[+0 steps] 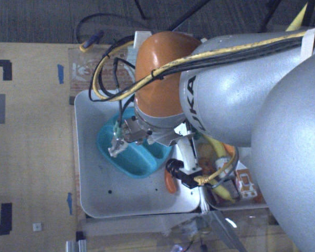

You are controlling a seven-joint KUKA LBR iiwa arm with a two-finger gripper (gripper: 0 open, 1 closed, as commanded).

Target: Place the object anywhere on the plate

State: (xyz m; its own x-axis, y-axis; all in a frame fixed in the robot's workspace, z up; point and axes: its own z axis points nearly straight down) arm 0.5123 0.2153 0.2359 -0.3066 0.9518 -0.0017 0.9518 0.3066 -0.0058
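Observation:
A blue plate [140, 164] with raised rims lies in the left white bin [94, 193], toward its right half. My gripper [114, 147] hangs over the plate's left rim, pointing down under the orange band of the arm. A small greenish thing [117, 130] shows against the gripper just above the plate; I cannot tell whether it is held. The arm's bulk hides the plate's upper right part.
An orange object [169, 185] lies in the left bin beside its right wall, below the plate. The right bin [236, 203] holds yellow banana-like pieces [223, 193], a small printed box [245, 185] and other items, mostly hidden by the arm. Cables loop above the left bin.

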